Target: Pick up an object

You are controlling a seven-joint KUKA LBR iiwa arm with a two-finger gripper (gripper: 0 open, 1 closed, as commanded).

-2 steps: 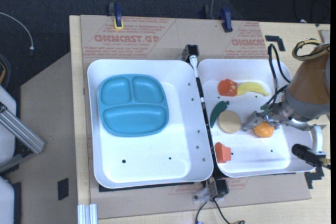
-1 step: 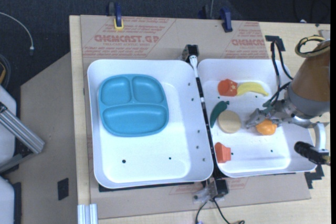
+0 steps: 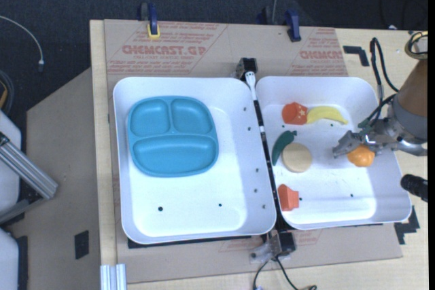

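The right bin holds several small toy foods. A red tomato and a yellow banana lie near its back. A green pepper leans against a beige round piece in the middle. An orange-red block sits at the front left. An orange fruit lies at the right side. My gripper hangs low over the bin floor, just left of and touching or nearly touching the orange fruit. The arm comes in from the right edge.
The left bin carries a blue divided plate in its back half. A black divider with a clamp runs between the bins. Blue clamps hold the cardboard at the bench's back edge.
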